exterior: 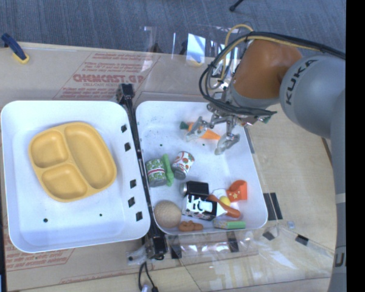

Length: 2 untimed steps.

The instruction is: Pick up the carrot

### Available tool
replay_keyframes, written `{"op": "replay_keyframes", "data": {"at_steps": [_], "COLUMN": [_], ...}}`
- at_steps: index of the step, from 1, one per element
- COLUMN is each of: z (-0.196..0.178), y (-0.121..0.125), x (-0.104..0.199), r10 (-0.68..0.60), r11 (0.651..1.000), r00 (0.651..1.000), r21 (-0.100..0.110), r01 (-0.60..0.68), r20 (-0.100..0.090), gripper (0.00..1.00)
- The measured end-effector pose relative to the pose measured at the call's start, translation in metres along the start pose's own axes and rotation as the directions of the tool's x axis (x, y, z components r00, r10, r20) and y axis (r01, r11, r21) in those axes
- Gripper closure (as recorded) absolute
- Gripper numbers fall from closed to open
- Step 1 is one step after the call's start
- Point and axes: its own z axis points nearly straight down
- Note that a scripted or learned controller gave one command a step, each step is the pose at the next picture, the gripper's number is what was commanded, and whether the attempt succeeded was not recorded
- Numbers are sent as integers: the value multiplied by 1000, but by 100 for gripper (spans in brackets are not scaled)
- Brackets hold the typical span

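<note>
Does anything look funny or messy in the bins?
A little. In the right bin, toys sit jumbled in the near corner, and a small can lies tipped on its side. The gripper is over the carrot. The yellow tray sits neatly in the left bin.

Two white bins sit side by side on the table: the far bin [12,224] away from the jaws and the near bin [152,117] under them. The far bin holds one yellow divided tray [72,160]. One carrot [207,134] lies right at the jaws. Below the jaws lie one green-labelled can [156,171], one green stick [168,169], one red-patterned cup [182,163], one black-and-white box [199,203], one red piece [238,191], one tan ball [166,213] and one brown pretzel-like piece [189,226].
</note>
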Motion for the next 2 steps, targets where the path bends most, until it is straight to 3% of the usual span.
{"op": "replay_keyframes", "data": {"at_steps": [1, 2], "z": [-13, 3], "y": [-2, 36], "x": [-1, 10], "r10": [-2, -167], "r11": [1000, 986], "r00": [1000, 986], "r21": [7, -8], "r01": [2, 167], "r20": [3, -1], "gripper": [100, 100]}}
